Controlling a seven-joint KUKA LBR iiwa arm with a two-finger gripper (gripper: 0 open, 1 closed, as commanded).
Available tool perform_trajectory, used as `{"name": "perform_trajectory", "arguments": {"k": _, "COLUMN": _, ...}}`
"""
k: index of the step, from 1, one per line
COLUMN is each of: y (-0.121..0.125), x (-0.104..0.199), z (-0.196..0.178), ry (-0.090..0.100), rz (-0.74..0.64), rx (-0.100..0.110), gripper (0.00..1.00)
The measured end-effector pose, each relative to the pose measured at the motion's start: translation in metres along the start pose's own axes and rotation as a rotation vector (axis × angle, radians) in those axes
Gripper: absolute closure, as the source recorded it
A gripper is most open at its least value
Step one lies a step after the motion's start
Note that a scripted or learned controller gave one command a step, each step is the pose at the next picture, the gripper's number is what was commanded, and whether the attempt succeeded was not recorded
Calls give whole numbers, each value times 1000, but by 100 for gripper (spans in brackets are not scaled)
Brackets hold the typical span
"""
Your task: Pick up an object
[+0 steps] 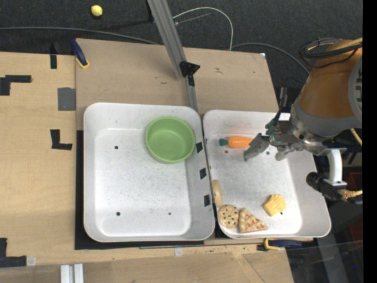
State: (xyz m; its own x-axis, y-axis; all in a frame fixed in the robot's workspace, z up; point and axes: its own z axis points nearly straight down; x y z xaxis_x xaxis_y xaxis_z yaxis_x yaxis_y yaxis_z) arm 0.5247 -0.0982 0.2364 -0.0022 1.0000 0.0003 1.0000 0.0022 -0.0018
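My gripper [268, 151] hangs over the upper part of the right bin [235, 178], its two fingers spread apart with nothing between them. An orange carrot [238, 141] with a green stem lies just left of the left fingertip. Near the bin's front edge sit a yellow cheese-like chunk [274, 204], a pizza slice [251, 222] and a round cookie [228, 216]. A small tan piece [217, 190] leans on the bin's left wall.
The left bin [118, 181] holds a green bowl [170, 139] in its upper right corner. A grey metal pole [168, 28] slants down to the gap between the bins. A yellow ball [96, 10] lies on the dark floor at the back.
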Motion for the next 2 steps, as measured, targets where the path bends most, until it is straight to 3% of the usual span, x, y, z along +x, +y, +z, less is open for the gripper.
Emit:
{"name": "perform_trajectory", "arguments": {"k": 1, "y": 0, "x": 0, "z": 0, "ry": 0, "rz": 0, "rx": 0, "gripper": 0}}
{"name": "perform_trajectory", "arguments": {"k": 2, "y": -3, "x": 7, "z": 46, "ry": 0, "rz": 1, "rx": 5, "gripper": 0}}
